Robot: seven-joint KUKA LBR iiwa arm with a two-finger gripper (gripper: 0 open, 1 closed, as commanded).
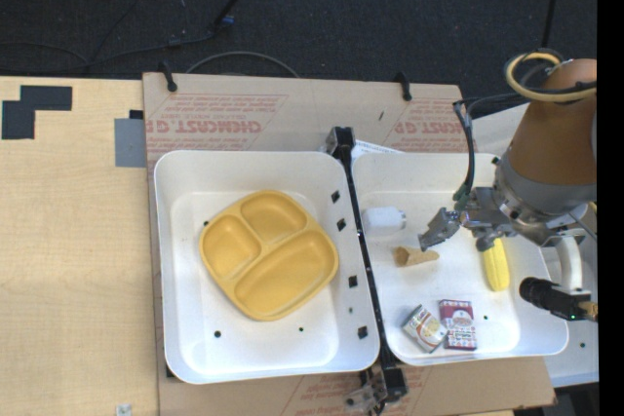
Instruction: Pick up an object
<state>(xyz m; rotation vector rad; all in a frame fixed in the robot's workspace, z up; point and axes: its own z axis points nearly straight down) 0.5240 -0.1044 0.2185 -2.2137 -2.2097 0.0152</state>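
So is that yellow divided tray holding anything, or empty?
Empty. The yellow tray in the left bin shows three bare compartments.

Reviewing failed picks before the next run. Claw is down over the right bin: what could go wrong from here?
1. The claw hangs just above the small tan piece; the piece is small and may slip out or get nudged away.
2. The corn cob lies close under the wrist, so a descent could knock it.
3. The small packet and red box touch each other, so a pick there may drag both.
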